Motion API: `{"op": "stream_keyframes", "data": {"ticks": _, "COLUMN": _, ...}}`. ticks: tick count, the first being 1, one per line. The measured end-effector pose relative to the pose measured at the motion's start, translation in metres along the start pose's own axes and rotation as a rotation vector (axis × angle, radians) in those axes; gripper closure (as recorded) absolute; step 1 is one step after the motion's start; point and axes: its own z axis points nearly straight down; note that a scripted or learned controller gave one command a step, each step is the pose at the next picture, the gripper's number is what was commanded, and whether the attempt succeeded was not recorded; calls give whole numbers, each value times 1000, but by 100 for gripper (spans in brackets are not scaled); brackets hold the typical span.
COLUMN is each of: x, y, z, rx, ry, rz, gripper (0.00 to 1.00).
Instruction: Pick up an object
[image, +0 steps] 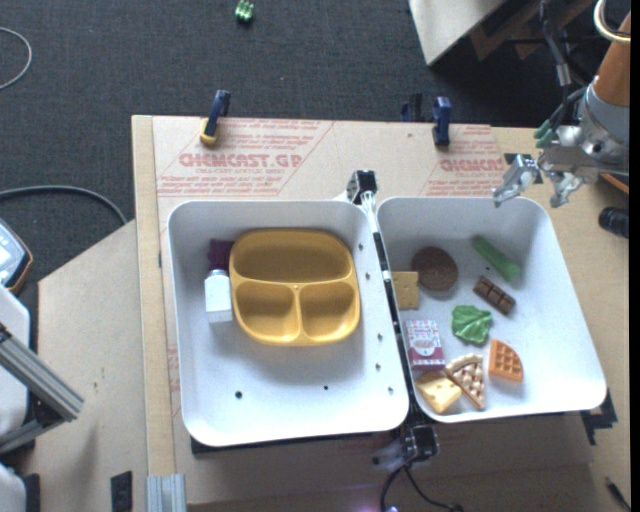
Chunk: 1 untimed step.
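Observation:
My gripper (537, 186) hangs above the far right corner of the right bin (572, 300), open, with nothing between its fingers. Below it in that bin lie a green pod (497, 258), a brown round cookie (435, 269), a chocolate bar (494, 295), a green leaf (470, 324), a cracker (405, 289), a red and white packet (425, 343), a waffle (505, 362), a pizza slice (468, 380) and a cheese wedge (438, 392).
The left bin (200, 380) holds a yellow divided plate (295, 285), a small white bottle (218, 296) and a dark purple thing (220, 250) beside it. Blue clamps (441, 120) grip the board's far edge.

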Motion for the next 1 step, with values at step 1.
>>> {"op": "stream_keyframes", "data": {"ticks": 1, "x": 0, "y": 2, "z": -9, "rx": -14, "ry": -3, "rz": -2, "gripper": 0}}
